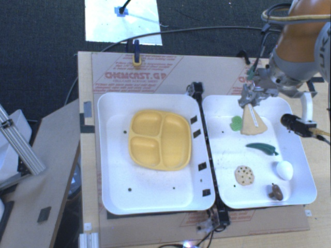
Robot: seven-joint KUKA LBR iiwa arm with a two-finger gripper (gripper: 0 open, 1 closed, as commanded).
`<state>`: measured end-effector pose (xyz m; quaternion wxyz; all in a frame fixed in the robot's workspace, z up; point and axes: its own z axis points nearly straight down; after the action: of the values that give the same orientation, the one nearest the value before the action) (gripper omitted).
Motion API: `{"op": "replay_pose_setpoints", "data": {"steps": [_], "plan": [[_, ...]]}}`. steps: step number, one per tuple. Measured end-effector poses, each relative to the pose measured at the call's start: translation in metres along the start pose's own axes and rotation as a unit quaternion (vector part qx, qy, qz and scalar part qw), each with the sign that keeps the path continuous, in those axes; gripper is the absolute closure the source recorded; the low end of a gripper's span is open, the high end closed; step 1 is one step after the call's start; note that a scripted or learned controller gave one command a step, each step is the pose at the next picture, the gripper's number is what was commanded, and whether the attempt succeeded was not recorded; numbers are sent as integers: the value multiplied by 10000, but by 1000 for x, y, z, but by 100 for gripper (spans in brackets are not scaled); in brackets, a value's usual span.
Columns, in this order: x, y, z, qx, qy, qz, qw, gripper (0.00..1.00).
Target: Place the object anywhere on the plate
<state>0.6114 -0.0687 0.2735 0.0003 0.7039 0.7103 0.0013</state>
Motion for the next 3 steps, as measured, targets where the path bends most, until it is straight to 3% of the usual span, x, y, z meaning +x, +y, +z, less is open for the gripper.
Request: {"op": "replay_pose_setpoints", "data": {"steps": [3], "plan": [[150, -30, 10, 6, -2, 5, 10000, 100]]}}
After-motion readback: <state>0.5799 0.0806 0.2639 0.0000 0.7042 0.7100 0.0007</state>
